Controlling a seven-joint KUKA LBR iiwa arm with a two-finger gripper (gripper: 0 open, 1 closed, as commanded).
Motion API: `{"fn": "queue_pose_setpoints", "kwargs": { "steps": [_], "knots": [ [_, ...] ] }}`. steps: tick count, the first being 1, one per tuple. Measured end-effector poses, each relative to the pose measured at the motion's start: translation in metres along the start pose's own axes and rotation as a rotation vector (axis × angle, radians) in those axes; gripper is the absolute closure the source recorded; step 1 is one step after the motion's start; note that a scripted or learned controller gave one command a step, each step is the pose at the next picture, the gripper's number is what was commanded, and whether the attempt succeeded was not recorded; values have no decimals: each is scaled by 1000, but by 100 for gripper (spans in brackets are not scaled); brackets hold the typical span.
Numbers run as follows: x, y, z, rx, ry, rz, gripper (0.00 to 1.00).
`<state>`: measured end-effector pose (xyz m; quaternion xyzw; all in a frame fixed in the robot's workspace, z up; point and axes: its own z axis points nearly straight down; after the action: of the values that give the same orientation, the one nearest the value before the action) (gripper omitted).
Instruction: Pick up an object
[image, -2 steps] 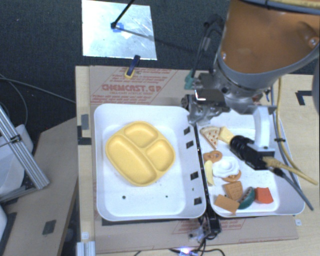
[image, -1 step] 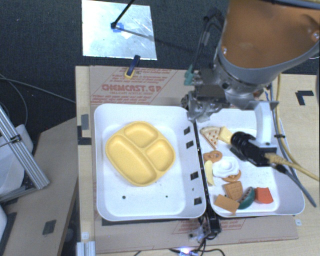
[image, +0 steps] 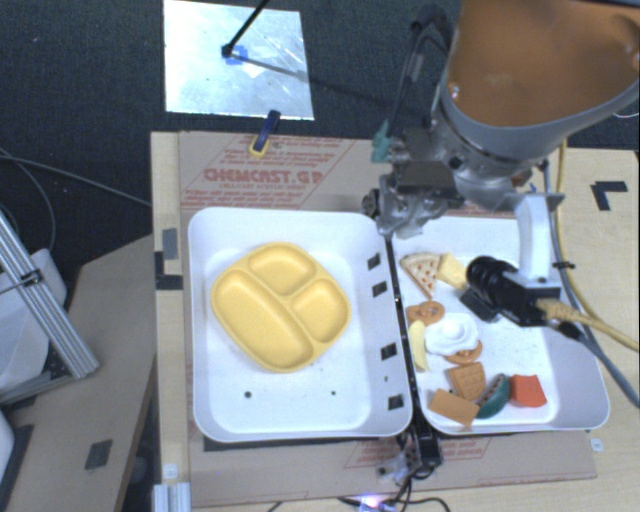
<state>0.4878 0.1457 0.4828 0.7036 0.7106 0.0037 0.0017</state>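
The right bin holds several toy foods: a pizza slice, a pale yellow wedge, a small pretzel-like round, a white-topped piece, a banana slice, a brown cracker, an orange block, a teal piece and a red-orange block. My gripper hangs over the far left corner of this bin, above and behind the pizza slice. Nothing shows between its fingers.
In the left bin lies a yellow divided plate. A black cylindrical part on a white bracket juts over the right bin. The big orange and grey arm body covers the upper right. Cables run off right.
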Motion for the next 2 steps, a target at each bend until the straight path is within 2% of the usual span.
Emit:
{"fn": "queue_pose_setpoints", "kwargs": {
  "steps": [2],
  "knots": [
    [0, 1, -22, -5, 1, -8, 100]
  ]
}}
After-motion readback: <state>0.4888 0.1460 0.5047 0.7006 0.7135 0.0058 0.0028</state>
